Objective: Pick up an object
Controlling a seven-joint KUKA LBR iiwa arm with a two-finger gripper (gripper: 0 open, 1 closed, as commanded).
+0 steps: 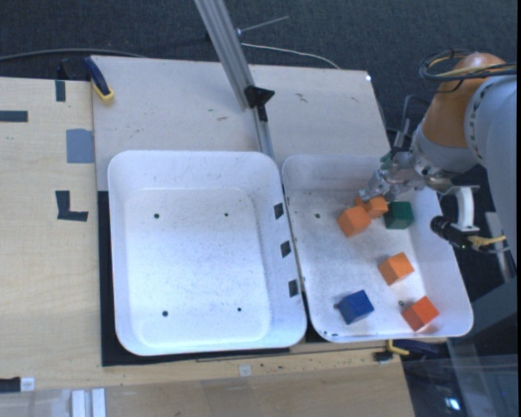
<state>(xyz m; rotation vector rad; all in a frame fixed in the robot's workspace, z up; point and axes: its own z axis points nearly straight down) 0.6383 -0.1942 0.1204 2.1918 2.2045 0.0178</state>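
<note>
Here the grey arm with its orange band reaches in from the right, and its tool (384,189) hangs low over the upper part of the right bin (317,176), just above a small orange piece (378,205); whether that piece sits between the fingers or merely under them cannot be told, nor can how wide the tool stands. Just beside that piece lie an orange block (354,221) to its lower left and a dark green block (399,215) to its right, the three close together. Lower in the same bin, apart from this cluster, rest another orange block (396,268), a blue block (355,306) near the bin's front edge, and a red-orange block (420,313) in the front right corner. The left bin (122,181) sits beside it on the bench (35,233).
</note>
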